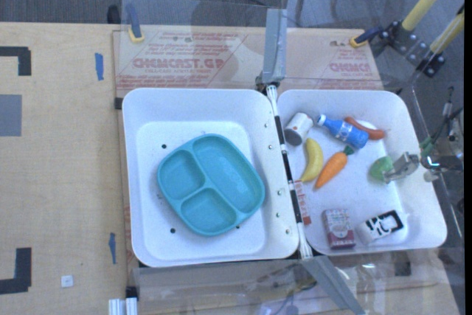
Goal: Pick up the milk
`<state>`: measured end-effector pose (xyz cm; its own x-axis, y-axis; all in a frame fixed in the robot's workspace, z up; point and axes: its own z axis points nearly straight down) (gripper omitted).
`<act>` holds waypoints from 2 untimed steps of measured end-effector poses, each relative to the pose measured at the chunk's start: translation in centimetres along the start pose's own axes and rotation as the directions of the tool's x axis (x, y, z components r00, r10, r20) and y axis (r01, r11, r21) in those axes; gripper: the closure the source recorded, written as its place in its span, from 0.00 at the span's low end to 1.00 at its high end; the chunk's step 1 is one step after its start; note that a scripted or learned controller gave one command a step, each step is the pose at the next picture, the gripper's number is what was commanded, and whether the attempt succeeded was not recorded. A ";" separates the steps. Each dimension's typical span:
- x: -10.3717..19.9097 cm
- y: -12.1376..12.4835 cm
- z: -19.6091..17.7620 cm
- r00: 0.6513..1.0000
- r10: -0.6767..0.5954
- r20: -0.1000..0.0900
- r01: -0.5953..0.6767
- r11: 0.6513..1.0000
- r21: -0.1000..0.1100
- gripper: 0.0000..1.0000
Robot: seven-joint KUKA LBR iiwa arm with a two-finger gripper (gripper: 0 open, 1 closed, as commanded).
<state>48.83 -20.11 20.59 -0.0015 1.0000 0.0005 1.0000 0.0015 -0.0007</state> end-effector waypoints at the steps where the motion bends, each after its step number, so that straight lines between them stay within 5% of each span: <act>1: -2.1 -0.8 10.4 0.935 -0.356 0.003 0.356 0.935 -0.003 0.00; 2: 3.3 -0.7 11.7 0.996 0.088 0.002 -0.088 0.996 -0.006 0.00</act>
